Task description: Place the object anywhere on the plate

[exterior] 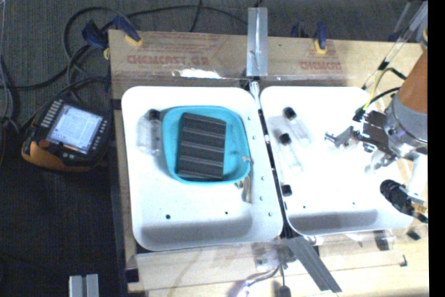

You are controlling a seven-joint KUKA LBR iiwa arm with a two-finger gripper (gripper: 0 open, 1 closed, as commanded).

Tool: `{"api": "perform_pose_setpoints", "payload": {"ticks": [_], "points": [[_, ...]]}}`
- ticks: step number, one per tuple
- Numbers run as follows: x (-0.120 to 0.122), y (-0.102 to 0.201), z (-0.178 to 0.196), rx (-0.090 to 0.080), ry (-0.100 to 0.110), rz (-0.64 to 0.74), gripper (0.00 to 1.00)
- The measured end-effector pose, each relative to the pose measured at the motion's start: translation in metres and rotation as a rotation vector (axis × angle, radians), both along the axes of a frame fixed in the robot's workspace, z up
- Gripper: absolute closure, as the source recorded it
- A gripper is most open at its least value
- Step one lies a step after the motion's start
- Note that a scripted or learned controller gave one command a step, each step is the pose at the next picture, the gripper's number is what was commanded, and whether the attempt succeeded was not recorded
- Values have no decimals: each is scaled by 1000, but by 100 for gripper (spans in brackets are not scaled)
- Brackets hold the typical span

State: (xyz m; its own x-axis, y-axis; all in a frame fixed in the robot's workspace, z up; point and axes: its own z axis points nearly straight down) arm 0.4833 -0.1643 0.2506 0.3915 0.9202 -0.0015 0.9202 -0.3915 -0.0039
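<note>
A blue plate (pixel 169 142) lies in the left bin (pixel 139 219). A dark grey ridged block (pixel 201 145) rests flat on the middle of the plate. My gripper (pixel 356 151) hovers over the right part of the right bin (pixel 334 212), far from the plate. It is open, with nothing between its fingers (pixel 338 138). The grey arm with its orange band (pixel 417 87) comes in from the right edge.
A clear bottle with a black cap (pixel 148 129) lies just left of the plate. A small metal piece (pixel 245 188) sits by the plate's lower right rim. Two clear black-capped vials (pixel 290 116) (pixel 286 141) lie at the right bin's left side. A divider rail (pixel 268 149) separates the bins.
</note>
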Motion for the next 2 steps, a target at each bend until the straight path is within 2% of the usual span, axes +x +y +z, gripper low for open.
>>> {"api": "perform_pose_setpoints", "payload": {"ticks": [1, 2], "points": [[0, -50, 61, -4, -2, -119, 0], [1, -52, 178, -4, -3, -232, 0]]}}
